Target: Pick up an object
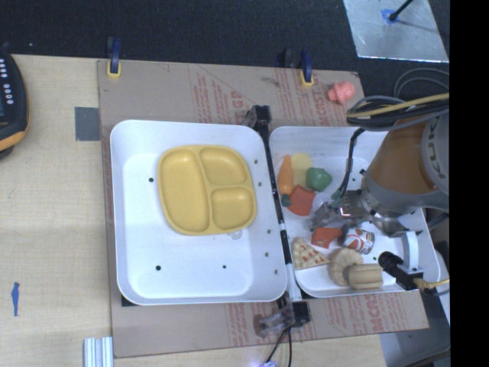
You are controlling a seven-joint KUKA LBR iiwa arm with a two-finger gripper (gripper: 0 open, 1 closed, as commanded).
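Plastic toy food is lying crowded in the right bin, a shallow white tray with rounded corners and a glossy rim. An orange carrot, long and tapered, is resting along the bin's left wall, with a pale yellow piece and a bumpy green vegetable beside it. A blocky red piece is sitting just below the carrot. Nearer the front, a waffle-textured wedge, a round tan biscuit shape and a smooth beige cylinder are lying close together, and a small red and white can is lying on its side next to a flat red piece.

The grey arm, banded in orange, is reaching in from the right, and its gripper is hanging low over the middle of this pile, just above the flat red piece. Whether anything is being gripped, I cannot tell from this angle.

The left bin is holding a matte yellow divided plate with three rounded compartments. Both bins are sitting on brown cardboard printed with red lettering, clamped at the far edge by a clip. A pink lump is lying on the cardboard behind the right bin.
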